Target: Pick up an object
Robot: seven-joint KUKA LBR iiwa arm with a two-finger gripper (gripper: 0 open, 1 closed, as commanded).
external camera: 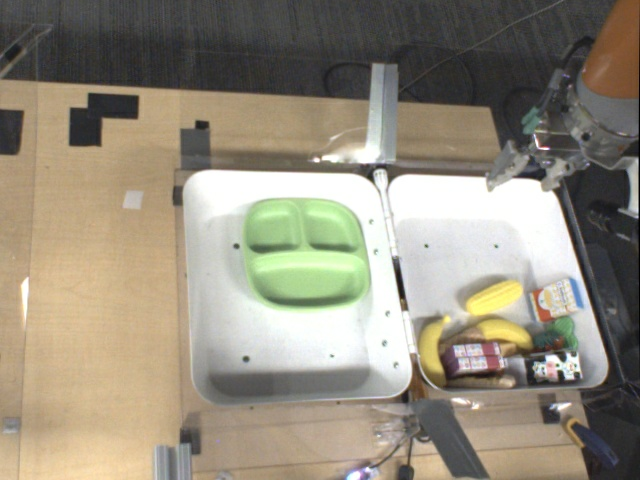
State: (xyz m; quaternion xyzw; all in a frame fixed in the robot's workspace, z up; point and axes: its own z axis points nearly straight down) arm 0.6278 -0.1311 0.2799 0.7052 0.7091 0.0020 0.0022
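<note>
1. Yellow is our best cue: the corn cob (pixel 494 295) lies a little apart from the rest in the right bin (pixel 470 228), with bare white floor on its upper side, so we judge it the easiest thing to pick.
2. The jaws (pixel 527 168) hang above the bin's far right corner, apart and with nothing between them. We should leave them spread during the approach.
3. The other candidates crowd the near right corner: a banana (pixel 432 348) curves round a brown carton (pixel 472 358), with a small orange and white box (pixel 556 298) and a black and white carton (pixel 555 368) close by. We would avoid these, since a finger coming down there could land on a neighbour.
4. We should bring the jaws over the cob's middle and turn them so they close across its short width, not along its length.
5. We descend straight, until the fingers straddle the cob, then close and lift slowly; its rounded body may roll or slip.
6. The green divided plate (pixel 303 251) in the left bin (pixel 215 298) is broad and flat, and we judge it a poor target.
</note>
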